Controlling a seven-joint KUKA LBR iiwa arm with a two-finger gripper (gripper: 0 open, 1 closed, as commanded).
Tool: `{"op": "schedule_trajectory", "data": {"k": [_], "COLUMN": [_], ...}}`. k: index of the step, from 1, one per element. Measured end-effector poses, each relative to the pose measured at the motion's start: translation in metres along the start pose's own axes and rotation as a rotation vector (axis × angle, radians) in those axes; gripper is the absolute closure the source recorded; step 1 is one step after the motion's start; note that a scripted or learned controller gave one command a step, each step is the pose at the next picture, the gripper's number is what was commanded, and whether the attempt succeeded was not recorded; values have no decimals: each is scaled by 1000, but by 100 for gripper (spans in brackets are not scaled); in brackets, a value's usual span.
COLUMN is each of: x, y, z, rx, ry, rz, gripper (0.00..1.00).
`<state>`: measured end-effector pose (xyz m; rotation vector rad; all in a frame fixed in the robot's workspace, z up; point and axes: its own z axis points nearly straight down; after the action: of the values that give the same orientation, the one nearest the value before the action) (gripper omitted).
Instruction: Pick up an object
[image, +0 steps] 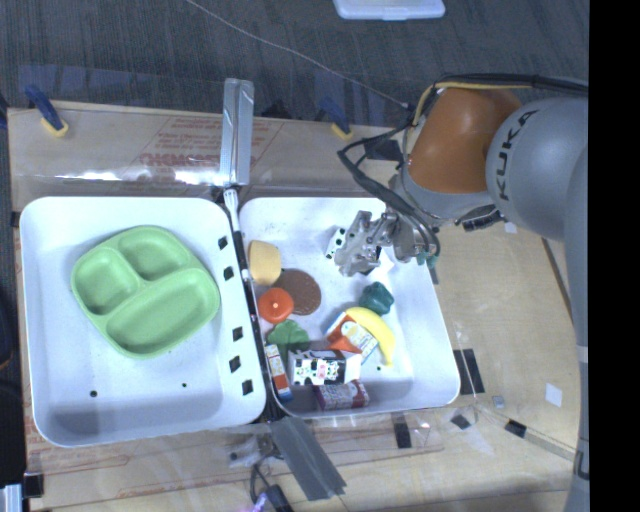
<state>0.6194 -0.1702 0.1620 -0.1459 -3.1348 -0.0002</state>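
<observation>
Beside the hand, small white black-spotted object, right bin

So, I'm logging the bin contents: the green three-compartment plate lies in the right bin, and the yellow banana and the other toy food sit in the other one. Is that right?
Not quite. The camera view shows the green three-compartment plate in the left white bin; the yellow banana and the other toy food lie in the right white bin.

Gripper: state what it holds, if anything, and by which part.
Cannot be told. The gripper sits low in the right bin, near a small black-and-white object, but no grasp is visible.
</observation>
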Motion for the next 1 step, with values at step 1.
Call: {"op": "schedule_trajectory", "data": {"k": [1], "x": [-1], "y": [1], "z": [-2], "rx": [0], "ry": [-3], "rz": [-1], "gripper": [0]}}
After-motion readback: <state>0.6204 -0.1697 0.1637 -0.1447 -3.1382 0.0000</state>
